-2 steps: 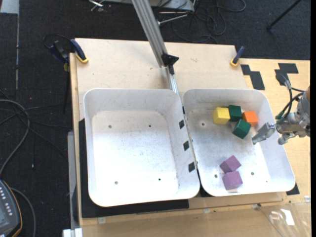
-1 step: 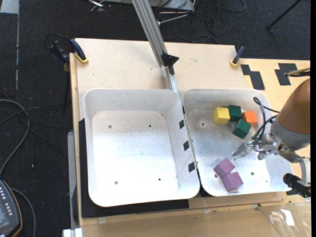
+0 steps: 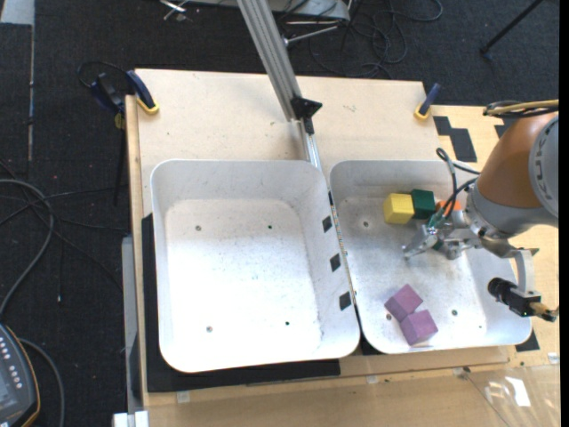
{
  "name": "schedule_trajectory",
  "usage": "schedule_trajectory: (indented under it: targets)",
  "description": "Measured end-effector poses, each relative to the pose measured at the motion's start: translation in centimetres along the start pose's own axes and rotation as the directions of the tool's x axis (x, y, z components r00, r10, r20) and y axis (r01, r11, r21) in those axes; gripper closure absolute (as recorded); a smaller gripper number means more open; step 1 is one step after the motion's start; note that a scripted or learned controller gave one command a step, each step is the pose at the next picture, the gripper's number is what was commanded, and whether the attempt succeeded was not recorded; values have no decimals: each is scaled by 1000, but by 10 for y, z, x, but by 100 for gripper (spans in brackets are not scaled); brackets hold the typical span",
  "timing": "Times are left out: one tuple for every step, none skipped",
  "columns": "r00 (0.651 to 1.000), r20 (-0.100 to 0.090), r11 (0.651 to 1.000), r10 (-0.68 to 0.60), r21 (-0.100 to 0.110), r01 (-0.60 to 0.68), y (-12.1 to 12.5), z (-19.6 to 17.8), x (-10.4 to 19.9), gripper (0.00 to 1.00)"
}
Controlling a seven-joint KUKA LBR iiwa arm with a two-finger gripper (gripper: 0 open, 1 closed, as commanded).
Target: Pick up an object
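In the right bin (image 3: 373, 181) a yellow block (image 3: 399, 208) lies against a green block (image 3: 423, 202) near the back. A purple object (image 3: 411, 314) made of two joined cubes rests near the bin's front. My gripper (image 3: 423, 242) hangs low over the middle of the right bin, just in front of the yellow and green blocks, with its metal fingers pointing left. Nothing shows between them. The purple object lies apart from the gripper, towards the front.
The left bin (image 3: 178, 194) sits beside the right one, sharing a raised middle wall (image 3: 336, 256). A slanted metal pole (image 3: 271, 47) rises from the bench behind the bins. Clamps sit at the bench's back corners.
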State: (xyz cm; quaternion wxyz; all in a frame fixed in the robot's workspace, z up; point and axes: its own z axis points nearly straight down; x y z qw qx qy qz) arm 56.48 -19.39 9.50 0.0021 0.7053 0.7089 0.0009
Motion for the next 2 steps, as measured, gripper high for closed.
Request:
schedule_trajectory:
  targets:
    - [1000,0,1000,0,-1,0,59,-1,1,0]
    - [1000,1,1000,0,2,0,57,-11,1,100]
